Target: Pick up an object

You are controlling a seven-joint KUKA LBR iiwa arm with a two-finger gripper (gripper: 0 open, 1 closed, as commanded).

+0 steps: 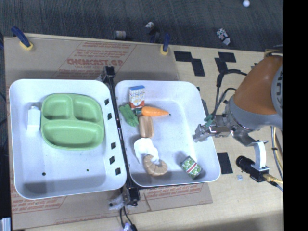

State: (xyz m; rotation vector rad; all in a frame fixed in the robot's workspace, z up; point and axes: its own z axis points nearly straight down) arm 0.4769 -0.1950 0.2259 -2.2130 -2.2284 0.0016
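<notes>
The lower rim of the right bin (166,183) lies nearest the camera, and just inside it two items are found: a croissant (155,166) and, toward the right corner, a small green-and-red packet (191,167). A white object (144,148) is seen touching the croissant from above. Further up, a tan sausage-shaped piece (146,127), a green leaf-shaped piece (128,114), an orange carrot (154,112) and a small upright carton (137,96) are grouped close together in the bin's upper left area.

The left bin (57,184) is occupied by a green divided tray (72,121); a small white bottle (33,119) is set just beside the tray's left edge.

The gripper (203,132) is positioned over the right rim of the right bin, well apart from every item. Nothing is seen between its parts, and whether it is spread or pressed together cannot be told. The arm (257,97) enters from the right above the tabletop (192,61).
</notes>
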